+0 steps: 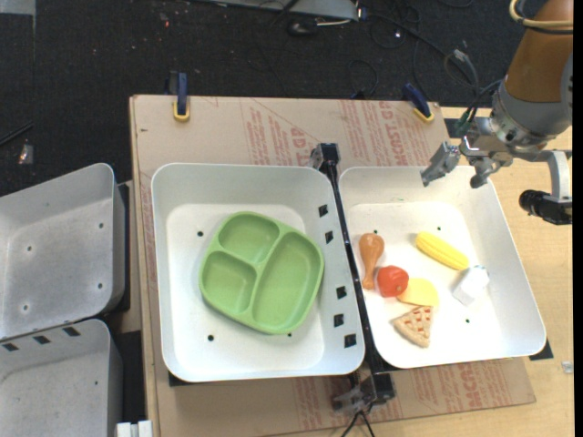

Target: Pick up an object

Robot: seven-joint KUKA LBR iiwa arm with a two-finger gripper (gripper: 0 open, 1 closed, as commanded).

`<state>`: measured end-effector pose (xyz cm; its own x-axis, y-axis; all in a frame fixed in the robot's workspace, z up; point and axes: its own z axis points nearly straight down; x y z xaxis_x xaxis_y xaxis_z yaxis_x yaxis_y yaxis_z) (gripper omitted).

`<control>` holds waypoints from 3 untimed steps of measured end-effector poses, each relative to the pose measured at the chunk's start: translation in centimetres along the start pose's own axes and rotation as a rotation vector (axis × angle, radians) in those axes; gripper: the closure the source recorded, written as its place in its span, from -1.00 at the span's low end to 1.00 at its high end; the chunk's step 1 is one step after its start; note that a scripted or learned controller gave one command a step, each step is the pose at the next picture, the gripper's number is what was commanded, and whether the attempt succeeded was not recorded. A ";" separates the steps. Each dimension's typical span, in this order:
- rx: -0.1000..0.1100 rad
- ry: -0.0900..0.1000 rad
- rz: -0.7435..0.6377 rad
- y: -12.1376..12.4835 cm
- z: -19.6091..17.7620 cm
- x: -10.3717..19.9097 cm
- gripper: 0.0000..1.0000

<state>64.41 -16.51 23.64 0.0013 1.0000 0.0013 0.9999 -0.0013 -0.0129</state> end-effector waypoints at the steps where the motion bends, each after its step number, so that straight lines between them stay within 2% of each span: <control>1: -0.013 -0.002 -0.002 0.2 -0.9 0.0 -1.00; 2: -0.008 -0.001 -0.001 0.4 5.6 0.1 -1.00; 3: -0.010 -0.001 -0.001 0.4 9.9 0.1 -1.00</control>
<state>64.71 -16.40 13.77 0.0003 1.0000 -0.0001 1.0000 -0.0003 -0.0032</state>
